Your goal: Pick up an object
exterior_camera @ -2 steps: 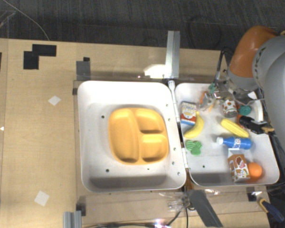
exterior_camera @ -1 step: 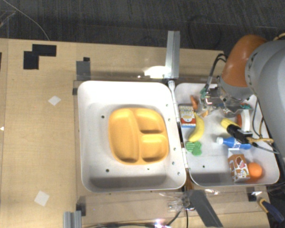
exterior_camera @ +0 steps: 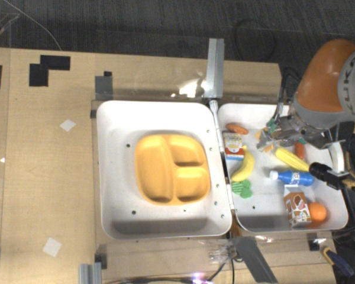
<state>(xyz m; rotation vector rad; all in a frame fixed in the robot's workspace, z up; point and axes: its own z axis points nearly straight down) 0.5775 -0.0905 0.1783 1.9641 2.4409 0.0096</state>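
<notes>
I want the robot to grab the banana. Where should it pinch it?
Probably the banana's curved middle, coming straight down with the gripper across its narrow width. It lies flat beside the small carton and a green toy, so the ends look crowded.

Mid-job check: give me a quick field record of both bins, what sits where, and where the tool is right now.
left bin: holds a yellow plastic divided tray
right bin: toy food and small packs
near divider: yellow banana, green leafy toy, small white carton, orange-red sausage shape
middle: yellow corn cob, blue and white bottle
front right corner: brown snack box, orange ball
tool: over right bin's far side, beside the corn cob
grasp: cannot tell
</notes>
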